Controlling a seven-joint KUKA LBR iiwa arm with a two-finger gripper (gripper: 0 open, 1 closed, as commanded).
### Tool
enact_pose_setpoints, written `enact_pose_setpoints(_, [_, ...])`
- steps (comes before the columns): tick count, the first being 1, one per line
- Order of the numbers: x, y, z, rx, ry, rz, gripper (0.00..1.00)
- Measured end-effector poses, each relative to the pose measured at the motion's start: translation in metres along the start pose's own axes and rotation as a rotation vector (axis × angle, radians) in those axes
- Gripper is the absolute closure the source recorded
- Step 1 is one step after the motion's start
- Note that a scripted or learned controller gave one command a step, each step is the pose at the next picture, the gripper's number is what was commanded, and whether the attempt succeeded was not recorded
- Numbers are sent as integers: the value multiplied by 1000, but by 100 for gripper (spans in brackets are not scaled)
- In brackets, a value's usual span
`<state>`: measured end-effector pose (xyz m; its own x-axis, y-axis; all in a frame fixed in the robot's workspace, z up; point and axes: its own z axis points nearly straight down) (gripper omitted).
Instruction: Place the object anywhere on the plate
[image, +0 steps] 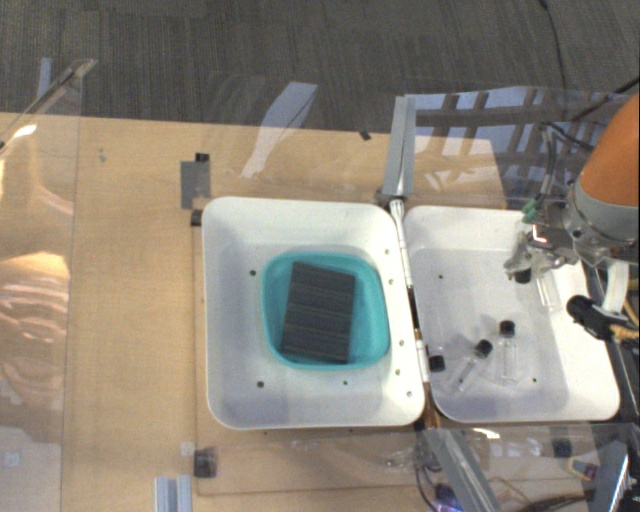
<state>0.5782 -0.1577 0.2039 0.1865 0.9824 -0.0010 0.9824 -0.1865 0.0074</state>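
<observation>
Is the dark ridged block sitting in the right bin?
No, the dark ridged block lies on the teal plate in the left bin, while the right bin holds small clear vials.

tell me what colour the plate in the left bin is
Teal, a blue-green: the plate in the camera view, with a dark ribbed block lying on it.

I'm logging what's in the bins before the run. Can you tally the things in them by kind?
Teal plate: 1
Dark ridged block on the plate: 1
Clear black-capped vials in the right bin: 2
Total: 4
</observation>
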Motion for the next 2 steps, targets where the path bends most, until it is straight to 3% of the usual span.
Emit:
enact_pose_setpoints(1, [68, -58, 19, 4, 2, -143, 100])
enact_pose_setpoints(2, [138, -24, 18, 1, 3, -312, 100])
